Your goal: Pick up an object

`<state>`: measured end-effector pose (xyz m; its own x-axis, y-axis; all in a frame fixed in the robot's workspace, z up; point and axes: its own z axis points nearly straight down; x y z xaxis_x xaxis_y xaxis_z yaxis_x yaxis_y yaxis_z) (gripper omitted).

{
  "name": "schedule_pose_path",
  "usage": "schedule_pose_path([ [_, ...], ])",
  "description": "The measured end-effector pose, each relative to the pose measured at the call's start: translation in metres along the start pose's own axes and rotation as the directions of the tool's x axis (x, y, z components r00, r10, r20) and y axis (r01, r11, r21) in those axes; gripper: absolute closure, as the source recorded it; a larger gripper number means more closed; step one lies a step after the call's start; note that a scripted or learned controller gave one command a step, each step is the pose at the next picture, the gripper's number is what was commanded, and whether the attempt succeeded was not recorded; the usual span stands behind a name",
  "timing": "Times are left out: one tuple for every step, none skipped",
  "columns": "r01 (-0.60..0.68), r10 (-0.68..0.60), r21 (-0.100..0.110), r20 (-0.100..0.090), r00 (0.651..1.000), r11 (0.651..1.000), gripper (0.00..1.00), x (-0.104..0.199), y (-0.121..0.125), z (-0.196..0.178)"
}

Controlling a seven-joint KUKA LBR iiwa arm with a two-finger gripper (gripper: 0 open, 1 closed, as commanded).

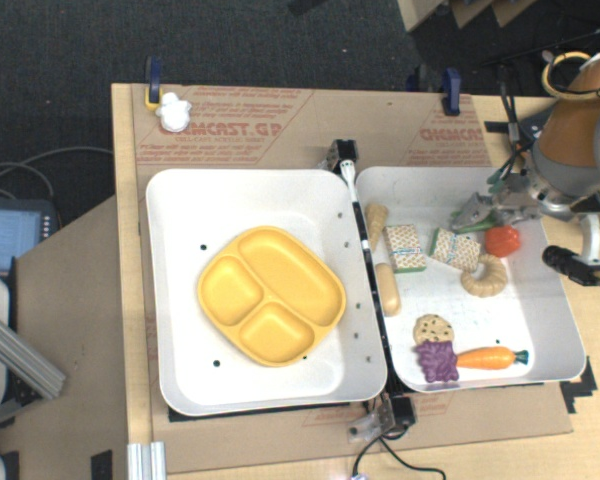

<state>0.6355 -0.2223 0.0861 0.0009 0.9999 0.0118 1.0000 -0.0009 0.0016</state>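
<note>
Two white bins were set side by side on the bench (230, 118). In the left bin (170, 268) a yellow tray (270, 293) with three parts was laid. In the right bin (550, 328) many small toy foods were spread out. A red tomato (502, 239) was seen near the far right side, and a bagel (485, 278) was laid just beside it. Two small food packs (406, 247) were placed near the middle, and a long bread stick (387, 286) was laid along the left wall. Nearer the front, a cookie (433, 328) was seen, with purple grapes (438, 361) just below it and an orange carrot (490, 358) beside them. The tool (480, 211) was hung low over the far right part of the right bin, close to the tomato and one of the packs. How the tool was set could not be told, because it was too small and blurred. Nothing was seen to be held by it. It was judged that the task was hardly begun: a thing had been reached for, but no thing was lifted yet. The grab and the lift were left to be done.
</note>
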Motion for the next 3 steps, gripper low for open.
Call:
schedule_pose_path([
  [0.007,-0.007,-0.003,0.013,1.0,1.0,0.0,0.061,0.033,0.002],
  [0.002,-0.002,-0.006,0.015,1.0,1.0,1.0,0.058,0.032,-0.009],
  [0.008,-0.008,-0.001,0.009,1.0,1.0,1.0,0.154,0.001,-0.102],
])
